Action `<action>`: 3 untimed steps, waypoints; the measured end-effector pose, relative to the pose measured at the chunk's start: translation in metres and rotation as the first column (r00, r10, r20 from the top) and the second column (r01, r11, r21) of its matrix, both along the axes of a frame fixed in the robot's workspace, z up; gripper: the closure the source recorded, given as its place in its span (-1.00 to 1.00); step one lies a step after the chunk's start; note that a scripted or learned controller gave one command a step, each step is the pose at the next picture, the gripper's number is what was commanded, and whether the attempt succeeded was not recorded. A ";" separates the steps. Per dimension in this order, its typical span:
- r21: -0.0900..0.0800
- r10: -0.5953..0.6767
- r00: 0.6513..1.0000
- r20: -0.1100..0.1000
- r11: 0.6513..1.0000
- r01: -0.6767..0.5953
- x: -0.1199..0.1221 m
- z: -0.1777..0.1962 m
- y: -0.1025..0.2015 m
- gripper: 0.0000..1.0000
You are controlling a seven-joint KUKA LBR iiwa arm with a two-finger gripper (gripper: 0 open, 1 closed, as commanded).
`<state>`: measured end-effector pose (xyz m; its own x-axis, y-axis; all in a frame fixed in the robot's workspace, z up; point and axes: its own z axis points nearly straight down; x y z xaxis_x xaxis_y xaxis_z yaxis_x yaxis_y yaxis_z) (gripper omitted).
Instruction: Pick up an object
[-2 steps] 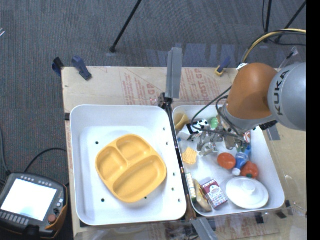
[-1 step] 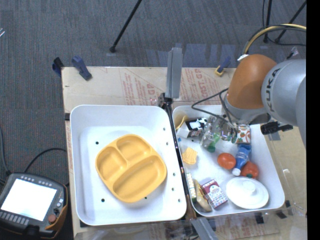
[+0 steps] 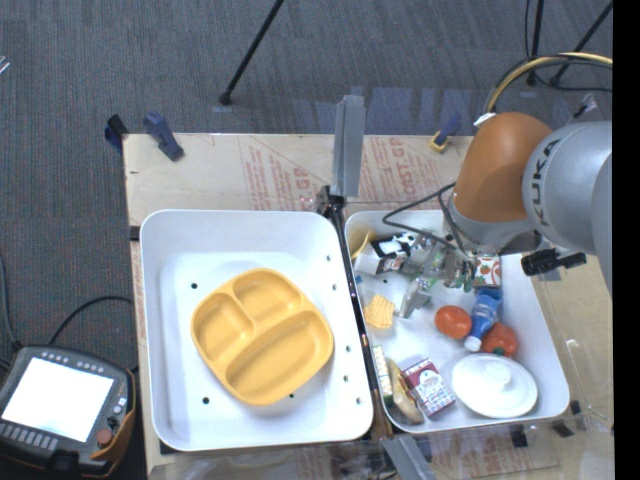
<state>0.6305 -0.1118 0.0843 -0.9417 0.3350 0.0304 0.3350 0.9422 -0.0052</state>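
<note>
The tool (image 3: 415, 293) hangs low in the right bin (image 3: 552, 343), just left of a tomato (image 3: 452, 321). Its fingers stand apart, gripping nothing.

Wooden table (image 3: 240, 173) on grey carpet (image 3: 120, 48), carrying two shallow white bins side by side. Left bin (image 3: 160, 268): a yellow divided plate (image 3: 262, 335) lies flat near its centre. Blue clamps (image 3: 162, 134) grip the table's far left edge; a yellow clamp (image 3: 441, 138) sits at the far right. A grey upright post (image 3: 349, 153) rises behind the junction of the bins. A tripod leg (image 3: 258, 40) slants across the carpet beyond. A teach pendant (image 3: 62, 403) with a pale screen lies on the floor at lower left.
</note>
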 end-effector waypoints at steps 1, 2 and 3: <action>-0.004 0.180 0.983 0.031 0.984 -0.180 -0.040 0.004 -0.064 -1.00; -0.004 0.295 0.955 0.033 0.956 -0.295 -0.103 0.003 -0.084 -1.00; -0.006 0.386 0.922 0.034 0.923 -0.386 -0.019 0.004 -0.102 -1.00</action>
